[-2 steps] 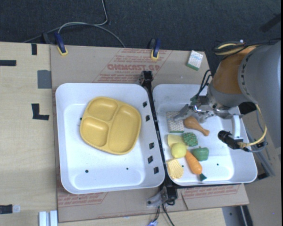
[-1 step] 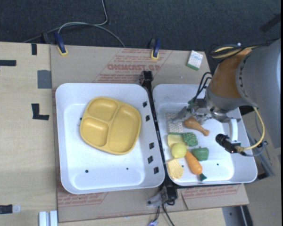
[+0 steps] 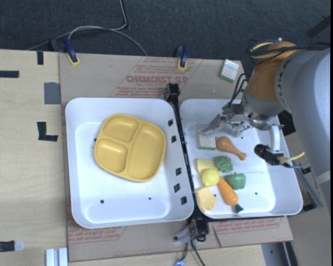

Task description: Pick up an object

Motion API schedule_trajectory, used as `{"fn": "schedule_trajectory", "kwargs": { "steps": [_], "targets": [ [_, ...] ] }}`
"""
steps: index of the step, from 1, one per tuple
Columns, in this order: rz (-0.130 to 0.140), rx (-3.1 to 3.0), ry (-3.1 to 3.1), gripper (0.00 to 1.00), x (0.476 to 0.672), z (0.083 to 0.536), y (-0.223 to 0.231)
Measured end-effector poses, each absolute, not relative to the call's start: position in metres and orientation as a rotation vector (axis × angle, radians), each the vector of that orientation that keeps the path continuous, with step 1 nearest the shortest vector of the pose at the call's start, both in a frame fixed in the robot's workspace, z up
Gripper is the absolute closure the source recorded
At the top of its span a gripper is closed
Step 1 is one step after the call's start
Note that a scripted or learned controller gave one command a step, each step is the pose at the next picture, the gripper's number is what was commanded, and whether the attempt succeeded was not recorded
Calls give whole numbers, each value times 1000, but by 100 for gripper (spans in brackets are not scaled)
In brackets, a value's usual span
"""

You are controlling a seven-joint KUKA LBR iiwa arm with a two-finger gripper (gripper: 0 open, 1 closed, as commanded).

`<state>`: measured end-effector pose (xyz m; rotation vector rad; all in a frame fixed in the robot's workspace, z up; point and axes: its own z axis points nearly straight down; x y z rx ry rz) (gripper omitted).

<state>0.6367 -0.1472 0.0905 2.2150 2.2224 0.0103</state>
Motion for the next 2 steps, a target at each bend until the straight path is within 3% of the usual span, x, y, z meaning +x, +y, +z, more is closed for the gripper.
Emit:
{"fn": "schedule_trajectory", "kwargs": {
  "steps": [1, 2],
  "targets": [
    [17, 2211, 2209, 0, 603, 92, -137],
    [17, 2215, 2223, 0, 616, 91, -162]
  ]
}}
